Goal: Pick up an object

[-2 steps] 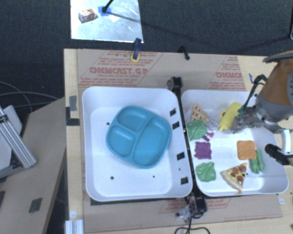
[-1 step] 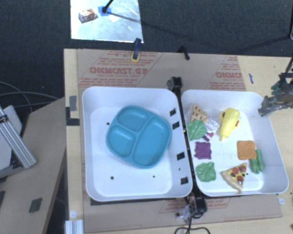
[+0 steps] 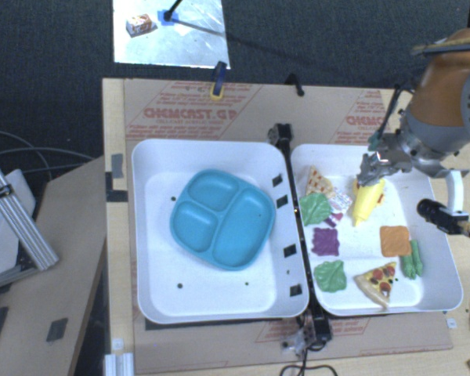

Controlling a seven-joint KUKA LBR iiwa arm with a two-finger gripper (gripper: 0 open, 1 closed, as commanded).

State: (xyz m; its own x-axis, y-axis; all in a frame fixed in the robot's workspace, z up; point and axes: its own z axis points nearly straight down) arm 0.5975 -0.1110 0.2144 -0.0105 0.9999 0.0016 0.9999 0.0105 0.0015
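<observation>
Your yellow banana-like toy (image 3: pixel 366 200) lies in the right bin (image 3: pixel 439 288), directly under the gripper (image 3: pixel 371 172), whose fingers seem pinched on its upper end; I judge the grasp underway, lifting next. Around it lie waffle (image 3: pixel 319 183), lettuce (image 3: pixel 314 208) and pizza (image 3: pixel 377 281). The left bin (image 3: pixel 160 288) holds a blue plate (image 3: pixel 222 218).

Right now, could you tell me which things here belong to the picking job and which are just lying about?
Part of the job:
- tool, poised at the yellow banana
- right bin, holding the toy food

Lying about:
- blue plate in the left bin
- pizza slice
- purple leaf
- orange block
</observation>
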